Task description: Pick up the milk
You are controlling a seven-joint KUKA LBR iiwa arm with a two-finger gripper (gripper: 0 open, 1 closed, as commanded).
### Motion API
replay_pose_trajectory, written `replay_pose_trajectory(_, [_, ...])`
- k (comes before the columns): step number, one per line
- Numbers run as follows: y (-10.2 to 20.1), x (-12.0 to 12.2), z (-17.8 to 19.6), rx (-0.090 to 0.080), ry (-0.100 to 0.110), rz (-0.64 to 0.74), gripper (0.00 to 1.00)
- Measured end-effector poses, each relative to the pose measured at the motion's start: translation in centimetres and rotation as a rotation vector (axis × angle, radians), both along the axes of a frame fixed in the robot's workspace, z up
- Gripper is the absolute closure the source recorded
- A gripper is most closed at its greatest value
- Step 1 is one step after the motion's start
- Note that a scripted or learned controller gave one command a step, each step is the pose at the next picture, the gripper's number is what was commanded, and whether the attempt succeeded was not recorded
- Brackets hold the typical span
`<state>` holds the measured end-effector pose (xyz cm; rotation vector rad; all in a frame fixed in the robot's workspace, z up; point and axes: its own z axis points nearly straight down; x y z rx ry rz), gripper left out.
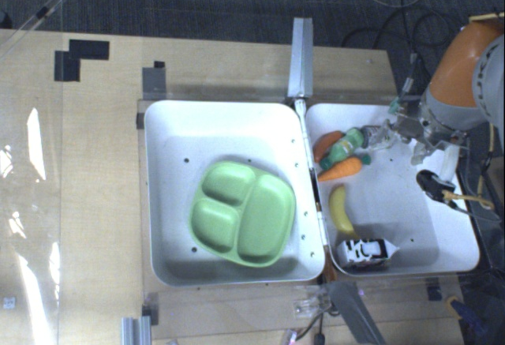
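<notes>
Two shallow white bins stand side by side on the counter (pixel 79 193). The left bin (pixel 162 178) holds one green divided plate (pixel 243 213), which lies a little tilted in the middle.

The milk (pixel 368 251) is a small black and white carton. It lies on its side in the right bin (pixel 402 209), close to the near wall and toward the wall shared with the left bin. A yellow banana (pixel 341 209) lies just above it, apart from it. Further up, against the shared wall, are an orange carrot (pixel 341 170), a green bottle (pixel 347 146) and an orange-red piece (pixel 327 142), all close together.

The gripper (pixel 398 134) is over the far part of the right bin, near the end of the green bottle and well apart from the milk. I cannot tell if it is wide or narrow, and nothing is seen held in it.
</notes>
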<state>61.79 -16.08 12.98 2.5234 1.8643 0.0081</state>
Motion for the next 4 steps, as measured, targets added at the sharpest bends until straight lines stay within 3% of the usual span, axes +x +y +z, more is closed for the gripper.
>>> replay_pose_trajectory(1, [-3.0,1.4,-4.3,0.001,0.007,0.133,0.0])
replay_pose_trajectory(2, [-3.8,3.9,-4.6,0.018,0.066,0.205,0.0])
replay_pose_trajectory(3, [-3.8,4.0,-4.6,0.017,0.065,0.206,0.0])
replay_pose_trajectory(4, [-3.8,4.1,-3.6,0.014,0.059,0.204,1.0])
